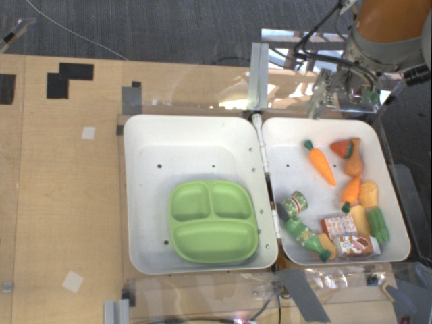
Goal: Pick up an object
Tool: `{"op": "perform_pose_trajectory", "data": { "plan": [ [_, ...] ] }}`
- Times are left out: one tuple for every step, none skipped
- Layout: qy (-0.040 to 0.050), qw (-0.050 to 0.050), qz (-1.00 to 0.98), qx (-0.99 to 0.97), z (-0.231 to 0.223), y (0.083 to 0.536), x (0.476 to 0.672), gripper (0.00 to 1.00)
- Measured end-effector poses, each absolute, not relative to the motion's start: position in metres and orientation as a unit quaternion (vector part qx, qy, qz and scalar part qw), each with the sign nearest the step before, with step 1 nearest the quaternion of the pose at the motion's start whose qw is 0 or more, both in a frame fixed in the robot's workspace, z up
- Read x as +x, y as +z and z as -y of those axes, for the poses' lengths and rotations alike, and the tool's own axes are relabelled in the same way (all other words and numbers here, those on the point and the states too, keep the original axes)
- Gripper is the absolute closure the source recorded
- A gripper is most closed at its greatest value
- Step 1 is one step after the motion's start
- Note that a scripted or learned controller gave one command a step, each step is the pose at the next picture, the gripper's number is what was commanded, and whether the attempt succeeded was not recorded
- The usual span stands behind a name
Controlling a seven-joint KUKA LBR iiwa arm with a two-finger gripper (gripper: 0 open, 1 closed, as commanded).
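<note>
We see the gripper (341, 90) up above the far rim of the right bin (294, 135), and we cannot tell how its fingers stand. It holds nothing that we can see. Closest to the fingers, just below them, lie a carrot (322, 163) and a strawberry (345, 147), near each other but apart. Farther down from the fingers is a second small carrot (351, 191) with a yellow toy (368, 194) just beside it. Farther still are a little green can (294, 204), a cucumber (378, 225), a red box (347, 237) and a green bottle (307, 238). Far off to the side of the fingers, the left bin (145, 147) holds a green tray (213, 220).
</note>
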State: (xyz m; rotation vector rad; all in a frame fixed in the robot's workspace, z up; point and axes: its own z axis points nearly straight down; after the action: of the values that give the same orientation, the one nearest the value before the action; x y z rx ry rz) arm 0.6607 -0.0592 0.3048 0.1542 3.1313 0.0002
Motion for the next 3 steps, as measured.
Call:
{"op": "perform_pose_trajectory", "data": {
  "plan": [
    [0.0007, 0.011, -0.999, 0.047, 0.057, 0.321, 0.664, 1.00],
    [-0.0003, 0.005, -0.999, -0.049, 0.074, 0.272, 0.627, 1.00],
    [-0.0008, 0.011, -0.999, -0.051, 0.072, 0.287, 0.630, 1.00]
  ]
}}
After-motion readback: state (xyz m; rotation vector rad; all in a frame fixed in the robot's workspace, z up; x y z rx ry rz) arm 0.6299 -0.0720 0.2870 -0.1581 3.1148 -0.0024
